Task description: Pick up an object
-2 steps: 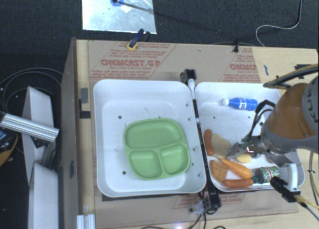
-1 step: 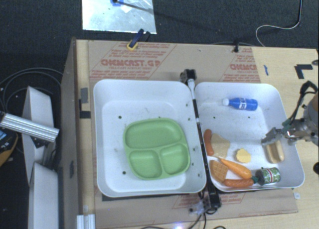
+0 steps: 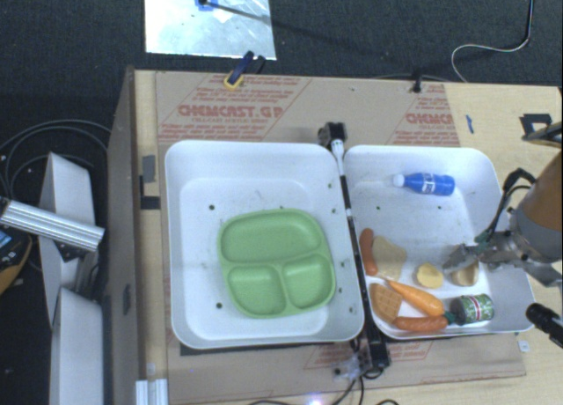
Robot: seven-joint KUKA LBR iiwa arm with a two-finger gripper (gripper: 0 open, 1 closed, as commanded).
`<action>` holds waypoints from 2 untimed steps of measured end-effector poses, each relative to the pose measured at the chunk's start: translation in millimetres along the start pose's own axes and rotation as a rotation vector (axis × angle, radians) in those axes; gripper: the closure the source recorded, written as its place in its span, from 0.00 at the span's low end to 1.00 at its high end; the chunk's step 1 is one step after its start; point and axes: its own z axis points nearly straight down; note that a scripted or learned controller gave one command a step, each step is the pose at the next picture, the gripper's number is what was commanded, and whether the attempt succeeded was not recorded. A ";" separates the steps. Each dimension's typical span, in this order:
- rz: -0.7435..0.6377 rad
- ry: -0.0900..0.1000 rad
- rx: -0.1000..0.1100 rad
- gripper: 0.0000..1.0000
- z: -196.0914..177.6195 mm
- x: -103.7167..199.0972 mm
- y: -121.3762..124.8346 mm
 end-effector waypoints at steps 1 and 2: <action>0.001 -0.001 -0.001 1.00 -9.9 -0.5 0.1; 0.002 -0.003 -0.008 1.00 22.0 49.4 2.2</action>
